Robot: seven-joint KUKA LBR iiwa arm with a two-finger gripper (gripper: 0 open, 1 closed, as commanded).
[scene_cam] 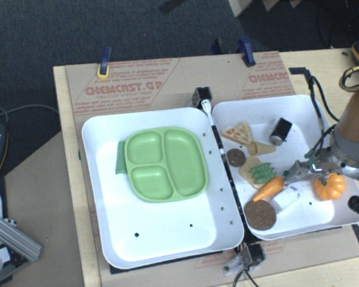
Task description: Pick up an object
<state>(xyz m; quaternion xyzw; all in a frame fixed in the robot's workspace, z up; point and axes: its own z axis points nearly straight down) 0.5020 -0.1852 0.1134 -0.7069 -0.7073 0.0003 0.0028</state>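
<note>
- Toy carrot (pixel 268 189): orange, lying at a slant in the right bin (pixel 252 110), just left of the gripper (pixel 300 170), its green leafy top (pixel 262 172) toward the bin's middle.
- Gripper: low over the right bin, at the carrot's upper right end; whether the fingers are wide or narrow cannot be told, and nothing is seen between them.
- Arm (pixel 355 130): grey with an orange band, reaching in right of the carrot.
- Small orange pumpkin (pixel 329 186): right of the carrot, just below the gripper.
- Brown round disc (pixel 260 214): just below the carrot's lower end.
- Pizza slice (pixel 238 133), smaller brown disc (pixel 236 157) and black cylinder (pixel 281 130): above the carrot, toward the bin's far side.
- Left bin (pixel 110 209): left of the carrot, holding a green divided plate (pixel 166 163) with three compartments.
- Desk (pixel 73 93): brown board printed with red lettering, carrying both bins.
</note>
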